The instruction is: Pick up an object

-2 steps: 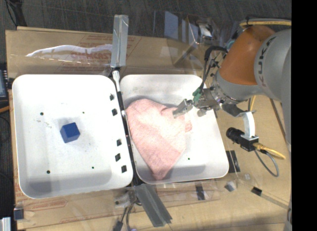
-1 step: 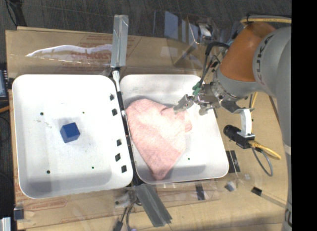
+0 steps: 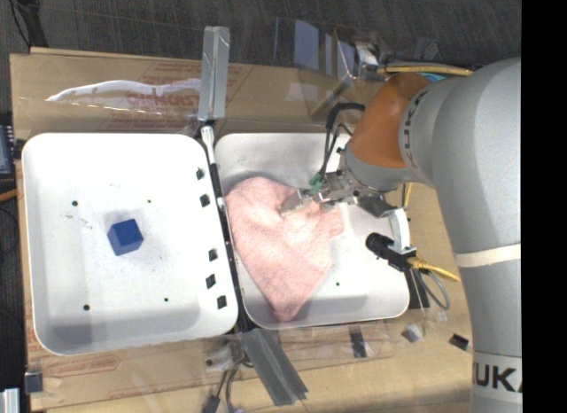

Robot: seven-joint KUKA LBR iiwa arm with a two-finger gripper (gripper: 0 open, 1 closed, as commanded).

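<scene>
Right now I see the gripper (image 3: 297, 201) down in the right bin (image 3: 266, 147), at the upper part of a pink cloth (image 3: 279, 247). Whether its fingers are spread or pressed together I cannot tell, as they are small and blurred against the fabric; nor can I tell if any cloth sits between them. That cloth lies crumpled across the left and middle of this bin, narrowing to a point near the front wall. Over in the left bin (image 3: 53, 314) a small blue cube (image 3: 126, 236) rests alone on the floor, well apart from the arm (image 3: 461, 145). Both bins sit side by side on a cardboard-covered surface (image 3: 115, 74).
</scene>
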